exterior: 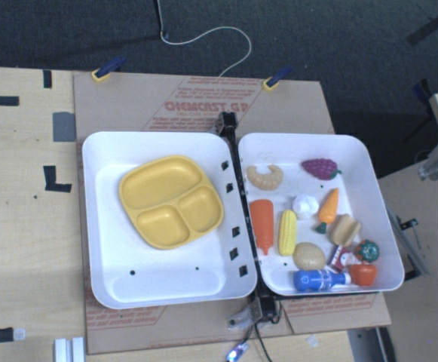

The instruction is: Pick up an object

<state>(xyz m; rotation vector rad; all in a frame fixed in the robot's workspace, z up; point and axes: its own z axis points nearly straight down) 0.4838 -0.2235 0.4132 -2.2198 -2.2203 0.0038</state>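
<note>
On the right, the white bin holds a jumble of toy food: a tan croissant and purple grapes near the far wall, a small white piece beside an orange carrot, and a long red-orange piece lying next to a yellow corn cob. Nearer the front lie a potato, a brown roll, a blue bottle on its side and a red tomato. The left bin carries a yellow divided plate. Both bins sit on cardboard over the surface. Whether the hand is released or clenched cannot be told.
</note>
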